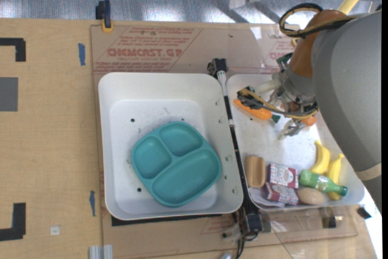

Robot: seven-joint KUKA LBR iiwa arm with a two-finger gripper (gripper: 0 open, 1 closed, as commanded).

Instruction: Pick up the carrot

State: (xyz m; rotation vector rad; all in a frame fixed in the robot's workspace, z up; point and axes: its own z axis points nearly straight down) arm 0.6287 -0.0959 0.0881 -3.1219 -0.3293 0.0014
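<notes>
Carrot (253, 107) at right bin's (351, 197) far left corner, gripper (292, 113) just beside it, finger state impossible to tell, teal plate (176, 162) in left bin (115, 148)

Bright even overhead light, soft shadows, slight blur

Teal plate (176, 162) (left bin (115, 100))

We see a teal plate (176, 162) in the left white bin (115, 130). The right white bin (303, 145) holds an orange carrot (254, 110), a yellow banana (322, 158), a green bottle (321, 182) and a red-and-white carton (282, 176) (its print is unreadable). The bench (48, 130) is tan cardboard.
</notes>
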